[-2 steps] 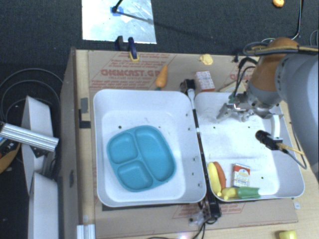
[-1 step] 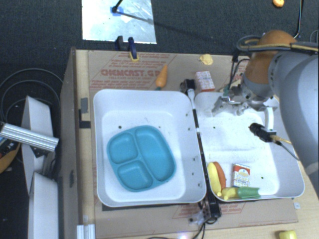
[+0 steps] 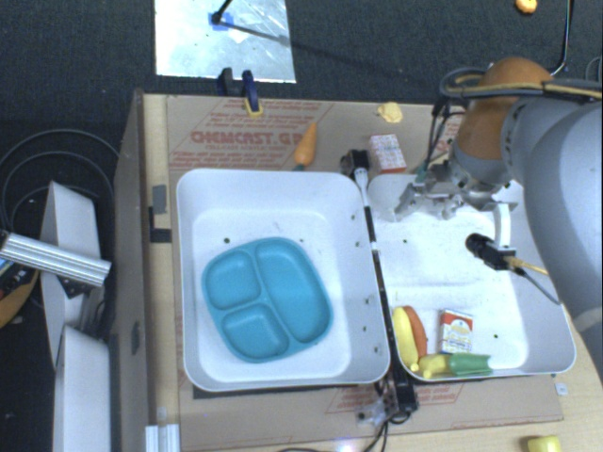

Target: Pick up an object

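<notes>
Pick not done: yellow banana [image 3: 406, 335], small red-and-white box [image 3: 456, 330] and green piece [image 3: 468, 364] lie in the near corner of the right bin [image 3: 443, 273], hand [image 3: 415, 203] well apart at its far end, can't tell how open, nothing visibly in it.

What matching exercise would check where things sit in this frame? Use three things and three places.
Things:
1. blue three-compartment plastic tray
2. small red-and-white carton
3. two-finger gripper

Places:
A. in the right bin, toward the view's bottom edge
B. over the right bin, toward the view's top
C. in the left bin

Pairs: 1-C, 2-A, 3-B
</notes>
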